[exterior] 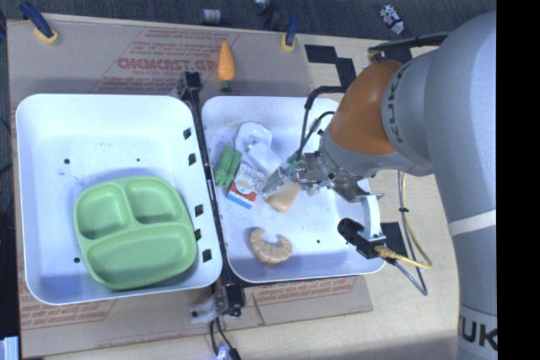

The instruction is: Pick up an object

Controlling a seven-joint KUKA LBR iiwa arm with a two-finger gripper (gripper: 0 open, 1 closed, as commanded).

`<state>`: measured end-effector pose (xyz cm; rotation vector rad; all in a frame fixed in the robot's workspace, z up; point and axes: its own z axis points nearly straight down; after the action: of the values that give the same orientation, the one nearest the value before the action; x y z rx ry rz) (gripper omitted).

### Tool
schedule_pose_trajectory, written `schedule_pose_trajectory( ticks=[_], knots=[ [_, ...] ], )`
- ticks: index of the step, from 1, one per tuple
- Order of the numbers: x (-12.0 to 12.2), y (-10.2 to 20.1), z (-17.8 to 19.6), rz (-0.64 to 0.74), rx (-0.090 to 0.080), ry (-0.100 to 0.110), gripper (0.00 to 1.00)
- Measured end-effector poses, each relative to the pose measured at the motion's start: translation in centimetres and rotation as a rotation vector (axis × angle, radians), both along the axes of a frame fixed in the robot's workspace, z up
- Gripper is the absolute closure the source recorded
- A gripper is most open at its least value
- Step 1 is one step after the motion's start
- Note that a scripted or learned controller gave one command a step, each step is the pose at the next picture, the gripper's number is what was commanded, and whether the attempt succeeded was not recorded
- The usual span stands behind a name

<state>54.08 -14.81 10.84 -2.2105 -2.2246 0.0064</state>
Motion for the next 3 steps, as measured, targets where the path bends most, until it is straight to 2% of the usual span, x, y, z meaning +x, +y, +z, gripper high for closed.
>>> schedule_pose_trajectory(
  ticks=[1,2,3],
  knots=[
    [0.1,0.0,1.1,0.005,-0.001,-0.001,1.00],
    [-6.4,6.6,8.4,0.003,0.000,-0.005,1.00],
    [-6.0,1.4,12.5,-0.002,-0.002,-0.008,1.00]
  ],
)
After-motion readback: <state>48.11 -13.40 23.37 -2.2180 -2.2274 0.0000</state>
